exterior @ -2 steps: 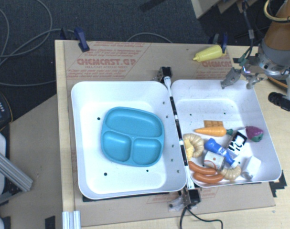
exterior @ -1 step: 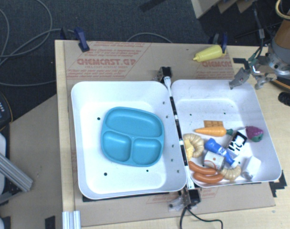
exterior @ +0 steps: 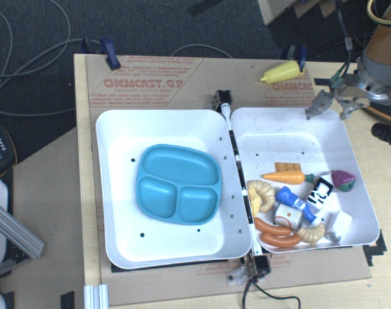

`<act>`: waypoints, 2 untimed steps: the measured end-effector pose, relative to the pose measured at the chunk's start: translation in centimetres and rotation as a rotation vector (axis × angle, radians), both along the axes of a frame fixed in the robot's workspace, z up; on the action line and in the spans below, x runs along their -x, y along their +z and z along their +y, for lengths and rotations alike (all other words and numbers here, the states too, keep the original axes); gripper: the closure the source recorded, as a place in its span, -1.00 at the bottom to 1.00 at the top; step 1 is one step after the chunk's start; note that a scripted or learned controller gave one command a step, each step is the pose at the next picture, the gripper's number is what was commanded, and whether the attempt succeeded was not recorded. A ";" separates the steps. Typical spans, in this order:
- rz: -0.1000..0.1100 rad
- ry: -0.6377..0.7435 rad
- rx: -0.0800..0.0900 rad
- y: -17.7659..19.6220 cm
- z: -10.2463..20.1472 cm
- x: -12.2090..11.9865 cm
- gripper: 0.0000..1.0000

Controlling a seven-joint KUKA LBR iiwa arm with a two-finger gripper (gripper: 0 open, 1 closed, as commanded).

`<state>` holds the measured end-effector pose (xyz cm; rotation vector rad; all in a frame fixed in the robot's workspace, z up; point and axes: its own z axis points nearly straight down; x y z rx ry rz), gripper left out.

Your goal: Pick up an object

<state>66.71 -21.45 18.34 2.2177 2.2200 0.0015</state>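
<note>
Camera view, top to bottom:

Writing: the brown board [exterior: 150, 79] under the bins says "CHEMCAST GP" in red, once above the left bin and again, partly hidden, above the right one.

Bins: two. The left bin [exterior: 118, 224] holds one blue divided plate [exterior: 178, 184], pretty much in the middle.

Right bin [exterior: 292, 140]: all the small stuff is piled toward its near edge. One carrot [exterior: 283, 177], one purple toy [exterior: 343, 179] by the right wall, one blue bottle [exterior: 292, 199], two sausages [exterior: 277, 234], one black-and-white block [exterior: 320, 191]. Can't read any labels there.

Stray: one yellow toy [exterior: 280, 73] on the board past the right bin's far edge.

Gripper [exterior: 332, 105]: over the right bin's far right corner, fingers spread, nothing between them.
</note>
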 end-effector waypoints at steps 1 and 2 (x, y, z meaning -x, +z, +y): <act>0.014 -0.006 -0.005 -4.9 -1.0 9.6 -1.00; -0.018 -0.003 0.008 -8.2 2.0 10.8 -1.00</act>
